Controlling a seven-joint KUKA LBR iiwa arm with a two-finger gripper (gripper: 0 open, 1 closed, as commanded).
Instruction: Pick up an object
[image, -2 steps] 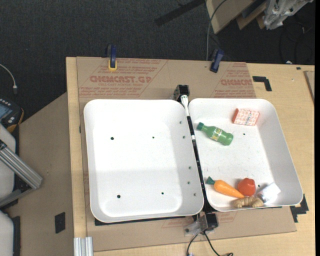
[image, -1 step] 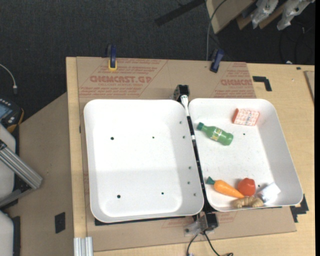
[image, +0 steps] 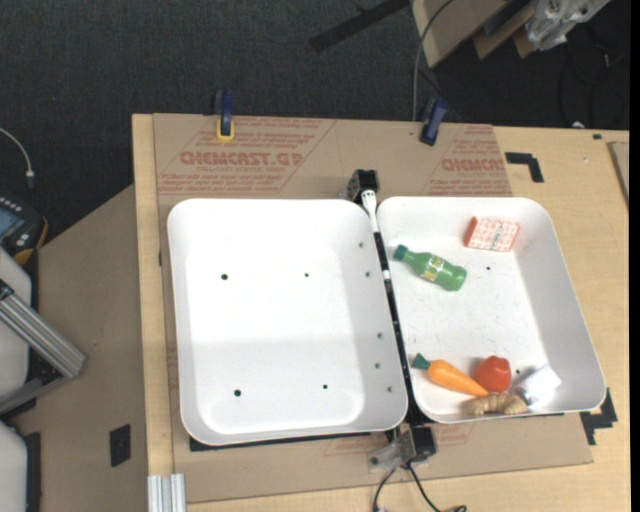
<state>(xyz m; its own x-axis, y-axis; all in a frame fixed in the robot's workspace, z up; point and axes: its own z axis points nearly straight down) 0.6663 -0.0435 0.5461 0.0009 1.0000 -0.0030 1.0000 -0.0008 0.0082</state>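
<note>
The right bin (image: 560, 290) holds several small objects. A green toy bottle (image: 431, 268) lies on its side near the bin's upper left. At the far end sits a pink checkered box (image: 491, 234). Along the near edge, an orange carrot (image: 450, 377) lies beside a red round toy (image: 492, 373). A tan ginger-shaped piece (image: 497, 404) lies in front of them, and a small white piece (image: 540, 384) rests to their right.
The left bin (image: 180, 300) sits beside the right one, and the two rims meet along a black divider (image: 385, 290). Both bins rest on a cardboard sheet (image: 300, 150) held by blue clamps (image: 226, 115) at the far edge. Cables and equipment (image: 520, 25) hang at the top right.
</note>
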